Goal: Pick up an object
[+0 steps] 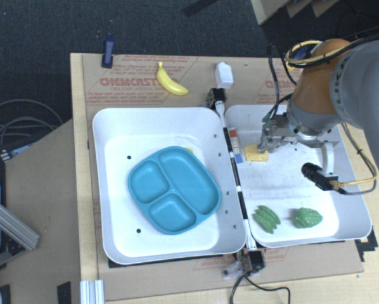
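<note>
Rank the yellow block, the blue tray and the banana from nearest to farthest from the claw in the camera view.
From the claw:
1. Yellow block, right bin, just beneath it.
2. Blue tray, left bin.
3. Banana, on the board behind the bins.

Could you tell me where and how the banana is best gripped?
Grip the banana across its middle, coming straight down. It lies flat on the board behind the left bin, with nothing touching it, and its curved body is narrow enough there for two fingers.
</note>
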Controlling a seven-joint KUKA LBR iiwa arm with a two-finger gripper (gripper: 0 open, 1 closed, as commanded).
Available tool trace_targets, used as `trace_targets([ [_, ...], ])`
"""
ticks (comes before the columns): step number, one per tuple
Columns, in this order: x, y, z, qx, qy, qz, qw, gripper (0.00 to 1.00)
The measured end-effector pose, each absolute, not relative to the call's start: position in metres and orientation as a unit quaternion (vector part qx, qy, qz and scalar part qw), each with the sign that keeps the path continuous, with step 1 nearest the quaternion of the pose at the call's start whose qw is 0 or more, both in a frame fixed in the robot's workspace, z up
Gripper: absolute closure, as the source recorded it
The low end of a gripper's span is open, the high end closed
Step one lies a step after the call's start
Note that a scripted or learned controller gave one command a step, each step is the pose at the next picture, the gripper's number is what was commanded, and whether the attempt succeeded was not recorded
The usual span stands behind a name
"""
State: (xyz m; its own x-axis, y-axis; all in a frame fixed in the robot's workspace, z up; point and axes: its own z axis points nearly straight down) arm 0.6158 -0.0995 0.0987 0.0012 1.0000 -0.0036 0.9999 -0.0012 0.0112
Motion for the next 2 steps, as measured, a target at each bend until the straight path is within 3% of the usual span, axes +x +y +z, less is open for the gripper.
trace_targets([
  [1, 0.5599, -0.0852, 0.1853, 0.707, 0.707, 0.0003, 0.000, 1.00],
  [2, 0.5594, -0.0850, 0.1846, 0.707, 0.707, 0.0000, 0.000, 0.00],
])
